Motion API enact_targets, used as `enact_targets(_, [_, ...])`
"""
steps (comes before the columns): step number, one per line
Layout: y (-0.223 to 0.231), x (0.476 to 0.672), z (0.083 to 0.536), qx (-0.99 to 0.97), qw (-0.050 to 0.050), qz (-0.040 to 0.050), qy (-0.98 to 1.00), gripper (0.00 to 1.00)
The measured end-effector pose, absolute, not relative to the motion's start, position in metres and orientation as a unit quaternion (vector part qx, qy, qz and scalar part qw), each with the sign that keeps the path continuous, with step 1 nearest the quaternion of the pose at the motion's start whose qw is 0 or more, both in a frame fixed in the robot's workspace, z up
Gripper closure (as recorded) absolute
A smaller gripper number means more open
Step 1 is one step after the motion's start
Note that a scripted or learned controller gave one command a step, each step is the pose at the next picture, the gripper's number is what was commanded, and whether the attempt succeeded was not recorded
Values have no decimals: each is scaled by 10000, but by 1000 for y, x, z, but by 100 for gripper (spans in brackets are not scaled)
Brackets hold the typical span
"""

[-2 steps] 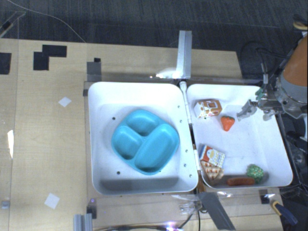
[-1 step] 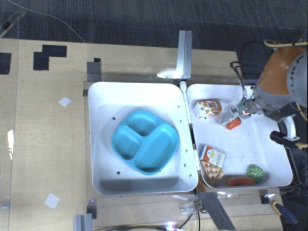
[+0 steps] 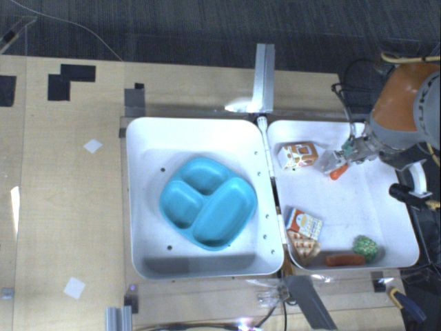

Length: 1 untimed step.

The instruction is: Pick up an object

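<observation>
The arm [image 3: 406, 105] comes in from the right, and its grey body and orange band are cut off by the frame edge, so only the wrist end is seen over the right bin [image 3: 386, 205]. The claw [image 3: 335, 164] is small and blurred; it sits low over the upper part of that bin, and a small orange piece [image 3: 337, 173], perhaps a toy carrot, shows right at its tip. Whether that piece is gripped or merely lies under the tip is too fine to make out, and I cannot tell how wide the claw stands.

Just left of the claw, near the bin's upper left corner, lies a small orange-and-white carton [image 3: 298, 156], close to the tip but apart from it. Well below the claw, against the bin's left wall, lies a flat packet [image 3: 304, 230] with a waffle-like picture, its lower end partly in shadow. Along the bottom wall lie a reddish sausage-shaped thing [image 3: 344, 259] and, touching or just beside it, a green lumpy thing [image 3: 366, 247] like broccoli.

The left bin [image 3: 148, 150] holds a blue divided tray [image 3: 208, 202] with three hollows, set at a tilt near the middle. Both bins rest on the pale wooden bench [image 3: 62, 205].
</observation>
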State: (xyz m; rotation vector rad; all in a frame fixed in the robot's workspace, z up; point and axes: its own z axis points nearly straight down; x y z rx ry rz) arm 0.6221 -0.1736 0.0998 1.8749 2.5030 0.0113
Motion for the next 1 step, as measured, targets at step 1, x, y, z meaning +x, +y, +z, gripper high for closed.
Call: enact_targets(1, [-80,629,192,5804,25,17,8143,100])
